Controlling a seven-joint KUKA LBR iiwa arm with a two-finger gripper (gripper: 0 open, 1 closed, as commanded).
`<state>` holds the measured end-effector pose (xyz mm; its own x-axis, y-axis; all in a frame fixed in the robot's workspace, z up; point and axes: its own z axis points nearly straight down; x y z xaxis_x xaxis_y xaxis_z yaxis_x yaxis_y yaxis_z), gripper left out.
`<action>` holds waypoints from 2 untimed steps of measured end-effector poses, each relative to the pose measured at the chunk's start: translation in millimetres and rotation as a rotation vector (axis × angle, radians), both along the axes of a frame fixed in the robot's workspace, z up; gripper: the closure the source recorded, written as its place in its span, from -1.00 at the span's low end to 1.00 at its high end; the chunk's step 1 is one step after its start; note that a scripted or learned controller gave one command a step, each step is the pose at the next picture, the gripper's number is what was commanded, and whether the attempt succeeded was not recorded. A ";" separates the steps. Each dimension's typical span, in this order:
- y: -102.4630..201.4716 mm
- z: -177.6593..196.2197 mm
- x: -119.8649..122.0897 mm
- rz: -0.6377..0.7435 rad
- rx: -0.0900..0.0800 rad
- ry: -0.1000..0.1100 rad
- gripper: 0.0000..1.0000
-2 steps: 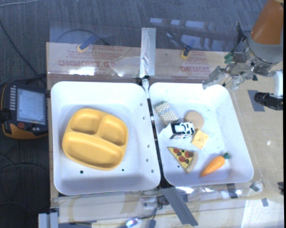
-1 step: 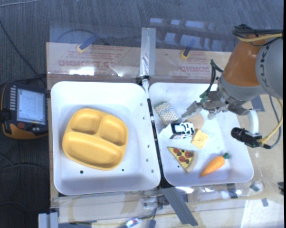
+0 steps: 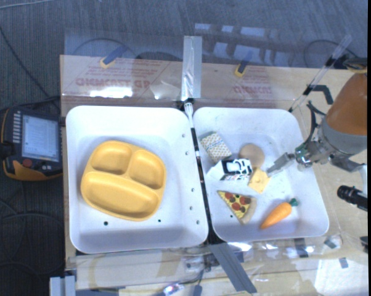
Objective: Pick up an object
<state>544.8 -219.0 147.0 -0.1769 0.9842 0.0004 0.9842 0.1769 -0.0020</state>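
Objects for the pick lie clustered in the right-hand bin (image 3: 309,214) as a KUKA arm (image 3: 349,113) reaches in from the right, its gripper (image 3: 277,163) slanting down and leftward to end just above a yellow cheese wedge (image 3: 259,180). How far the gripper stands open cannot be made out at this size, and nothing can be seen held in it.

Closest to the tip is the cheese wedge, just below and to its left, near the bin's middle. Touching the wedge on its left is a small black-and-white toy (image 3: 237,168); a round tan piece (image 3: 252,152) sits above that, and a patterned packet (image 3: 214,145) lies further up and left, near the divider. A pizza slice (image 3: 237,203) rests lower down, its point toward the front wall. A toy carrot (image 3: 277,213) lies well apart toward the front right, its long axis running from lower left up to the green top at upper right.

A short descent down and to the left would likely bring the gripper onto the wedge, though the neighbouring toy crowds one side.

A yellow divided plate (image 3: 124,179) occupies the left bin (image 3: 74,128), and a handheld pendant (image 3: 31,142) lies on the floor beyond it
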 end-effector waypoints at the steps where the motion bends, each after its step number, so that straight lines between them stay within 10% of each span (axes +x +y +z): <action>1: 55.2 -20.0 -6.1 0.480 0.002 -0.003 -1.00; 2: 56.0 -10.7 -4.8 0.481 0.002 -0.005 1.00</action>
<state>540.0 -163.0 136.3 -0.6118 0.7910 0.0001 0.7910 0.6118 0.0034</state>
